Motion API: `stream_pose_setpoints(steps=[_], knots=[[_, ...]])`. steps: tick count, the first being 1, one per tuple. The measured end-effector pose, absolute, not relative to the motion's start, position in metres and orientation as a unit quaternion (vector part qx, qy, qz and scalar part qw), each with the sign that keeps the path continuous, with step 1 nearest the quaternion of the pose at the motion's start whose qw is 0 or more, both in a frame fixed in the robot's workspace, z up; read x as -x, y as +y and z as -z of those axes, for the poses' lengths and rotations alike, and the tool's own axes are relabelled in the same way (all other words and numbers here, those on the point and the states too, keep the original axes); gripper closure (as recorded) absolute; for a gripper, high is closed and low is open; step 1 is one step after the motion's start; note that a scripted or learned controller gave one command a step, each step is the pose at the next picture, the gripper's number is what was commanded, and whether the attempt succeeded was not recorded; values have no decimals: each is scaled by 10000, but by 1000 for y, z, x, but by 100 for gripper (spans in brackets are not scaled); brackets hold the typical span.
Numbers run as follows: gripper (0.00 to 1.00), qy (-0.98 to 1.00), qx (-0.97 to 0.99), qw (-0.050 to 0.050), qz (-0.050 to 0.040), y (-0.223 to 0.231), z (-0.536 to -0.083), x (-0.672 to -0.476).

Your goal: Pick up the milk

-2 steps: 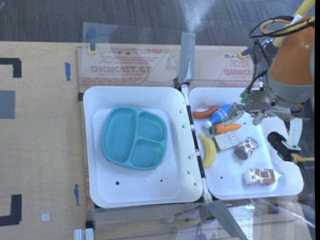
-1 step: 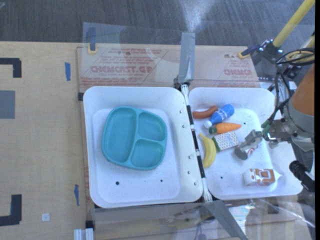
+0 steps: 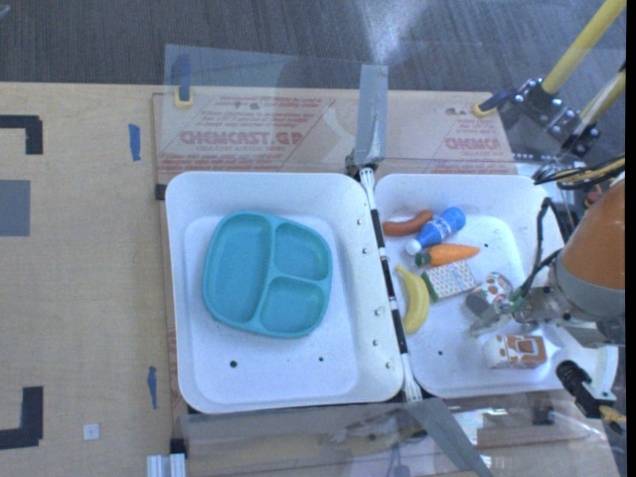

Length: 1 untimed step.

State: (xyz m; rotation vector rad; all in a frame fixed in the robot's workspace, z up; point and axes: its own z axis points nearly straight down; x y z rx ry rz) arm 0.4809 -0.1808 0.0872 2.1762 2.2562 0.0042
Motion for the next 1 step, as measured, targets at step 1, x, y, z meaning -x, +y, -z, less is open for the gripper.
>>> stream_pose_setpoints(steps=[1], knots=[[100, 7184, -6956, 47, -24, -182, -98, -481]])
